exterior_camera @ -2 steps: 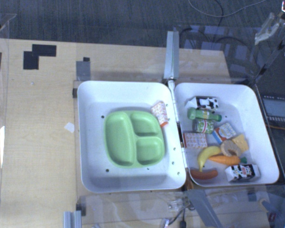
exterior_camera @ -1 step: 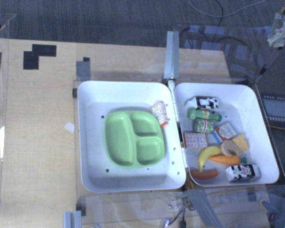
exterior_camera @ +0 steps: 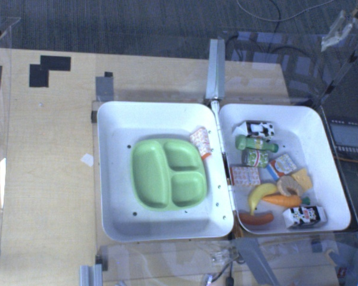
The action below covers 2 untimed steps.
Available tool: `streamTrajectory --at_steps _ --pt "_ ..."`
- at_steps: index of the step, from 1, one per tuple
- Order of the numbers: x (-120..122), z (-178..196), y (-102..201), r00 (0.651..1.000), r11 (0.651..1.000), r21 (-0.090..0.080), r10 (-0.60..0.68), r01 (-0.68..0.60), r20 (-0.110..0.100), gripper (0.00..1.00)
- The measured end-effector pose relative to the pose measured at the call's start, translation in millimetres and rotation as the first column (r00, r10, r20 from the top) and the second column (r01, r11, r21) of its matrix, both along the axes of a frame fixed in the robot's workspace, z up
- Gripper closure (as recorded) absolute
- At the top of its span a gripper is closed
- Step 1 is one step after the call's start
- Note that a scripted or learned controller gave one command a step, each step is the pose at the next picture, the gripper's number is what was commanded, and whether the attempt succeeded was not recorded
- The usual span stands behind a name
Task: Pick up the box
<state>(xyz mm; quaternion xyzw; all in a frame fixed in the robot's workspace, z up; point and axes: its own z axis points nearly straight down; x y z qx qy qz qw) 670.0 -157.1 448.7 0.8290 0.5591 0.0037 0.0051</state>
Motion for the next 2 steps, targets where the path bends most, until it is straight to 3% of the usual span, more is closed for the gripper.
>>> streamTrajectory --at_steps 1,2 --pt "1 13 2 1.0 1.0 -0.003 0.008 -0.008 0.007 1.0" --pt "-1 -12 -39 0.999 0.999 0.003 -0.054 0.054 -0.007 1.0"
